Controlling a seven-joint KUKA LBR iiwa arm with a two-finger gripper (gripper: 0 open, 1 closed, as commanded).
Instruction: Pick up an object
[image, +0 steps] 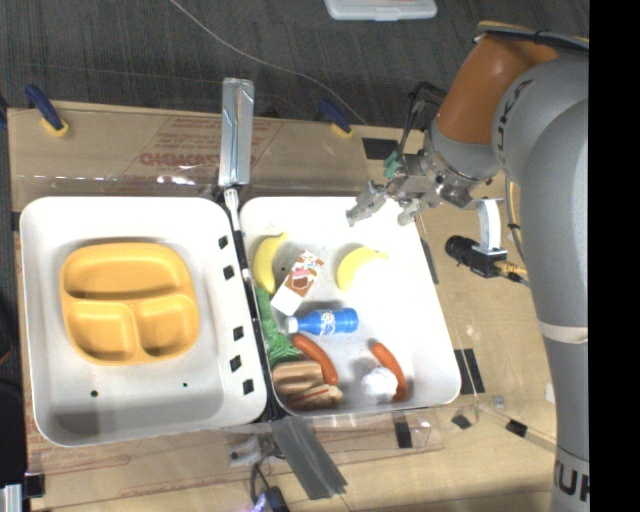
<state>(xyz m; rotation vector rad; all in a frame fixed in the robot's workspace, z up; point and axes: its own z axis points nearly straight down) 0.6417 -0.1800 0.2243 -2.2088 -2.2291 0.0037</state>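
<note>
The pincer (385, 200) is seen spread and holding nothing, above the far edge of the right bin (440, 330). No object is lifted yet. A yellow lemon (358, 264) lies nearest, just below the pincer; a blue bottle (326, 322) lies farther toward the near side, touching a carton (299, 279). Risks are judged as follows: the rounded lemon may be squeezed out sideways, or the bin wall may be struck during descent.

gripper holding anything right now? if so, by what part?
Nothing held. The gripper hangs open over the right bin's far edge, above the lemon, with nothing between its fingers.
</note>
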